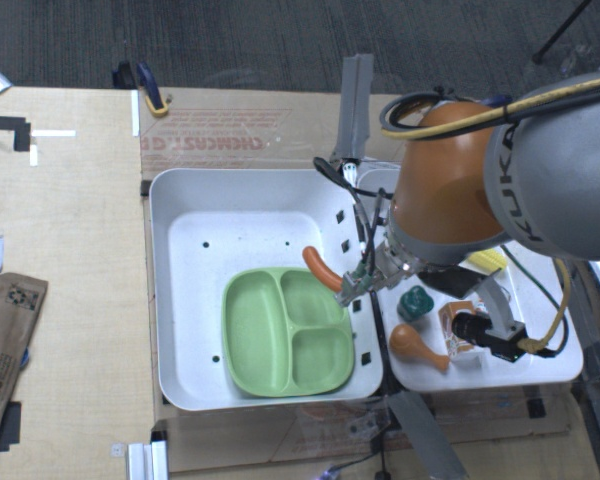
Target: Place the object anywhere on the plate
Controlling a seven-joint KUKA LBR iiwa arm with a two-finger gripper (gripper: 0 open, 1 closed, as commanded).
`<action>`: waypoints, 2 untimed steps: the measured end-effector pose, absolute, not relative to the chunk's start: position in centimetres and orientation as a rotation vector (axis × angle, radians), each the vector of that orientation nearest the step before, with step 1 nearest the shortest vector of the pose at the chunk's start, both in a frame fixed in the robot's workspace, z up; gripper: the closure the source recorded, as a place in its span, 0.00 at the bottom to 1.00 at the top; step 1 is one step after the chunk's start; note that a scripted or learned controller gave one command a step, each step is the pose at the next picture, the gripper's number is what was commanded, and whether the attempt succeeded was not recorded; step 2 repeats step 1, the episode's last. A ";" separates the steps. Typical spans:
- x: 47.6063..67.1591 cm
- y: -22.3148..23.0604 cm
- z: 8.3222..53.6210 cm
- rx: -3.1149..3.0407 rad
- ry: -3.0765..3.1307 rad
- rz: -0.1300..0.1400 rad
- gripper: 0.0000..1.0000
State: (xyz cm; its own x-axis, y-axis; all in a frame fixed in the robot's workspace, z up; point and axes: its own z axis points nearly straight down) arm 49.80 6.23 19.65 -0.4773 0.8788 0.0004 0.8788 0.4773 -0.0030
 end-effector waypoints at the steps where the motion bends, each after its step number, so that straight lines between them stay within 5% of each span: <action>1: 49.8 6.2 19.7 -1.605 -2.699 0.003 0.00; 2: 49.8 6.2 19.7 -1.605 -2.699 0.003 0.00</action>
